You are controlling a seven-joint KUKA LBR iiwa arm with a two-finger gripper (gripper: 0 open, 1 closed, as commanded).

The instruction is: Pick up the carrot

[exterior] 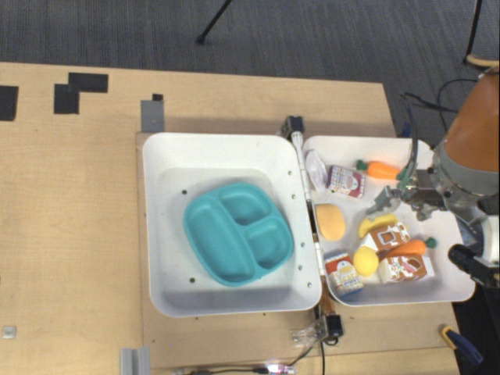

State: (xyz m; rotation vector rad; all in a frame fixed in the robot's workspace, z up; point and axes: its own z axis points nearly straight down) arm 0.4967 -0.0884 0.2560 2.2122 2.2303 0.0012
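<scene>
An orange carrot (382, 170) with a green stub at its left end lies near the back of the right bin (461, 287). A second orange carrot-like piece (406, 248) with a green tip at its right end rests on the cartons nearer the front. My gripper (402, 197) hangs over the right side of this bin, just in front of and to the right of the back carrot, with the orange-banded arm (478, 127) behind it. I see nothing held in it.
The right bin also holds a banana (373, 226), a lemon (365, 261), a tan rounded piece (330, 221), small cartons (346, 180) (406, 269) and a cup (344, 276). A teal divided plate (237, 233) lies in the left bin (168, 209).
</scene>
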